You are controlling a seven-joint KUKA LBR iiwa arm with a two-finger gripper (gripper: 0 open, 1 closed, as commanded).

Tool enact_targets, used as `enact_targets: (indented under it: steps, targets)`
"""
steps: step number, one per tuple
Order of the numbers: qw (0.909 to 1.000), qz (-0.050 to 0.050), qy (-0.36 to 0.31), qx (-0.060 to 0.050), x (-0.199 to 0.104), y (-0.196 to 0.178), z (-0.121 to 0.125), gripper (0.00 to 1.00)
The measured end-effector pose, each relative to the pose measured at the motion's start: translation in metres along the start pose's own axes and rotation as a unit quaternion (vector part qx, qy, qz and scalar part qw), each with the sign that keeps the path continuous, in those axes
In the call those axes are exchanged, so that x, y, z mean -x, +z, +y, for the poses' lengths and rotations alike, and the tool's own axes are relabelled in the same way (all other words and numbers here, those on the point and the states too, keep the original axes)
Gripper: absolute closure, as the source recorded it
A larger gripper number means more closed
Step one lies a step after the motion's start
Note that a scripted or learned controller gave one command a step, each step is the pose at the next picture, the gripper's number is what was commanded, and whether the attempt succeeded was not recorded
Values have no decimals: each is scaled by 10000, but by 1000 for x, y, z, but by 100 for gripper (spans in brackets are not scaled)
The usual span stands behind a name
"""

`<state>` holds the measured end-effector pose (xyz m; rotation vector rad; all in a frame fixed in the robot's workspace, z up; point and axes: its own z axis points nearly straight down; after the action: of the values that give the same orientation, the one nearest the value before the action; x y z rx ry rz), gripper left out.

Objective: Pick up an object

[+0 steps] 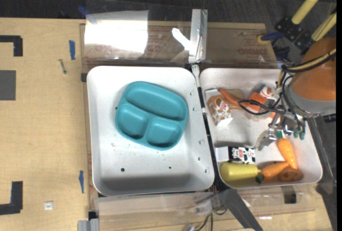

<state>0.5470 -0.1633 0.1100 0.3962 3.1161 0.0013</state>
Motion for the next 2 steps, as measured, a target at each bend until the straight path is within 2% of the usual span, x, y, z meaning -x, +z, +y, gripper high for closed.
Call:
enact_targets:
  steps: [1,2]
  targets:
    - [9954,-111,-951,-27,-43,19,-76,0]
    - [9952,-127,-969,-26,-42,9,-74,100]
